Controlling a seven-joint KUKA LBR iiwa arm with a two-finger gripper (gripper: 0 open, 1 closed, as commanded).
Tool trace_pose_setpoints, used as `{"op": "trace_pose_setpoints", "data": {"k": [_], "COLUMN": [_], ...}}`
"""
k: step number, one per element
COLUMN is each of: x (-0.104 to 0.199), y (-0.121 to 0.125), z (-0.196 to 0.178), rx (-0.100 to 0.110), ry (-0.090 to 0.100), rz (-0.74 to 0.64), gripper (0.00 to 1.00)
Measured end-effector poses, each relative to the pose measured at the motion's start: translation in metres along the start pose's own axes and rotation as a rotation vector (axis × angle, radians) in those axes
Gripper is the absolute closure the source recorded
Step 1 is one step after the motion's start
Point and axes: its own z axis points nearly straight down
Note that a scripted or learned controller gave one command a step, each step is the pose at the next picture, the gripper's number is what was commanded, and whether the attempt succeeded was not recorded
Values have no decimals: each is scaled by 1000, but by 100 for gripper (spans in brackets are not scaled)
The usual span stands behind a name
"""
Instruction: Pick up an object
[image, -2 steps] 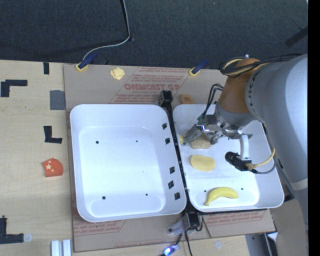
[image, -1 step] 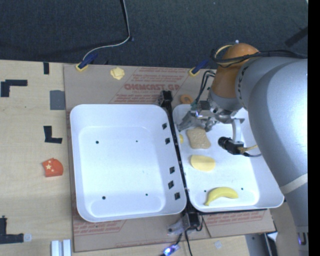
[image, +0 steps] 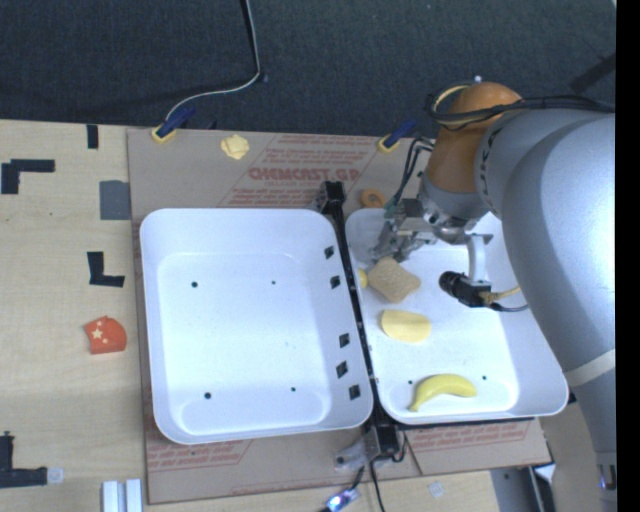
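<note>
we see a tan, sponge-like block below the gripper, whose finger state we cannot tell, near the right bin's left wall.

Right bin held the bread slice at the back, the potato in front of it, the banana nearest.

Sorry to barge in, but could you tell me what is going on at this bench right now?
The grey arm has its gripper lowered into the right bin, just above a tan bread-like piece. A pale yellow chunk and a banana lie nearer the front of the same bin. Nothing appears lifted yet. The left bin sits alongside.
</note>
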Motion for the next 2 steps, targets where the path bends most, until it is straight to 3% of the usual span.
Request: {"op": "trace_pose_setpoints", "data": {"k": [1, 2], "x": [0, 44], "y": [2, -43], "z": [-233, -367], "rx": [-19, -18], "ry": [-1, 2], "rz": [-1, -5], "gripper": [100, 100]}}
